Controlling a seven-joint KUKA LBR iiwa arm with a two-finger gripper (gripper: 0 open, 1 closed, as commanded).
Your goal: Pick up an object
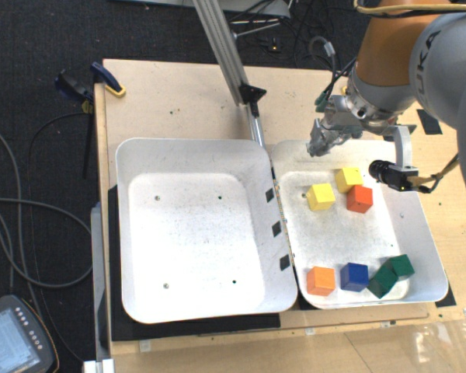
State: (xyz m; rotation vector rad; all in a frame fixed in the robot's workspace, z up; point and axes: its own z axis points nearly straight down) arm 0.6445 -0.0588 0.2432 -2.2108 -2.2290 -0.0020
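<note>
- Upper right of frame: the arm (419,37) comes in from the right edge, orange band bulging at the top, grey link behind it, wrist angled down and to the left.
- Gripper (321,144) hangs over the far rim of the right bin (419,231), near its upper-left corner, tip pointing down-left. Nothing visible between its tips; can't tell if it's clenched or released, the view is too dark and small there.
- Black fitting with cables (392,174) sticks out below the wrist, over the bin's upper right.
- Right bin, upper part: two yellow cubes, one (321,196) just below the gripper, the other (347,179) to its right, and a red-orange cube (359,198) touching or just beside that second one.
- Right bin, lower edge: orange cube (320,280), blue cube (355,277) and two green cubes (392,275) in a row, greens overlapping.
- All cubes rest on the bin floor, apart from the gripper.
- Left bin (194,231) sits centre-left, speckled white floor.
- Metal pole (221,41) runs diagonally from top centre down to the gap between the bins.
</note>
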